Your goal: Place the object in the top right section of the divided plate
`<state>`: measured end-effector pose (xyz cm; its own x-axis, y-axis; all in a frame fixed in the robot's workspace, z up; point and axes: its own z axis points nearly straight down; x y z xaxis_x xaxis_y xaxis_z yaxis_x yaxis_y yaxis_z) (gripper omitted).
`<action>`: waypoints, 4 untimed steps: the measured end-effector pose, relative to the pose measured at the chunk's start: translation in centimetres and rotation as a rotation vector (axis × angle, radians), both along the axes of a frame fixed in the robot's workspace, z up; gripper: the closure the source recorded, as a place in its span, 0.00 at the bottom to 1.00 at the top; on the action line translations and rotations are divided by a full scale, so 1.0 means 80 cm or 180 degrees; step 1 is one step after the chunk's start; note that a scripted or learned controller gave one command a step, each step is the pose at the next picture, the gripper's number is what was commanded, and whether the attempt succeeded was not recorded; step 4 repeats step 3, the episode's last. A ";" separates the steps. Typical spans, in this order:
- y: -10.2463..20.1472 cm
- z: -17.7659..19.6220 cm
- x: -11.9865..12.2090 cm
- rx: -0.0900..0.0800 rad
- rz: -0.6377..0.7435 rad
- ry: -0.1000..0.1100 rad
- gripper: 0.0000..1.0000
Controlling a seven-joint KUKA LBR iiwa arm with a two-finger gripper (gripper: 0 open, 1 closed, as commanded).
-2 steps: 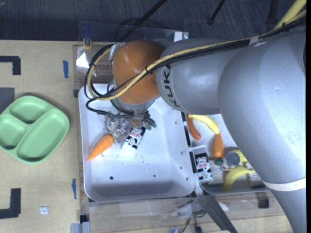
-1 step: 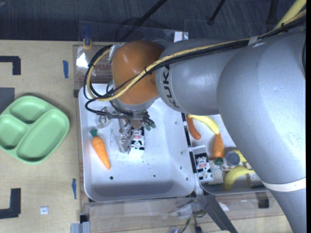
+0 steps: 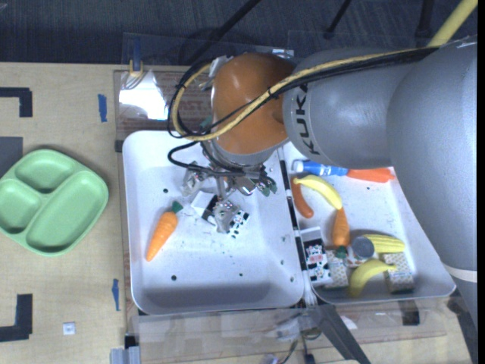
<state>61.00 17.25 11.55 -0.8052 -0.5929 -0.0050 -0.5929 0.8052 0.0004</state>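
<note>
Wooden tabletop (image 3: pixel 68 294) carries our green divided plate (image 3: pixel 51 201); our claw (image 3: pixel 225 203) hovers over the left bin (image 3: pixel 220 279) beside a toy carrot (image 3: pixel 161 233), its grip unclear.

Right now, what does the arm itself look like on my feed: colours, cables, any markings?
The arm is bulky, smooth grey, with black KUKA lettering near the wrist and a rounded orange band above it. Yellow and black cables loop around the band. The tool below is small, metallic and wiry.
</note>
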 end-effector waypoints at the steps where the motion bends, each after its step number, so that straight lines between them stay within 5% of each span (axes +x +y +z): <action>1: 0.000 0.000 0.000 0.0002 -0.0001 0.0000 0.00; 2: 0.000 0.000 0.000 0.0002 0.0000 0.0000 0.00; 3: -0.094 0.020 0.037 0.0001 0.0498 -0.0017 0.00; 4: -0.094 0.020 0.037 0.0001 0.0498 -0.0017 0.00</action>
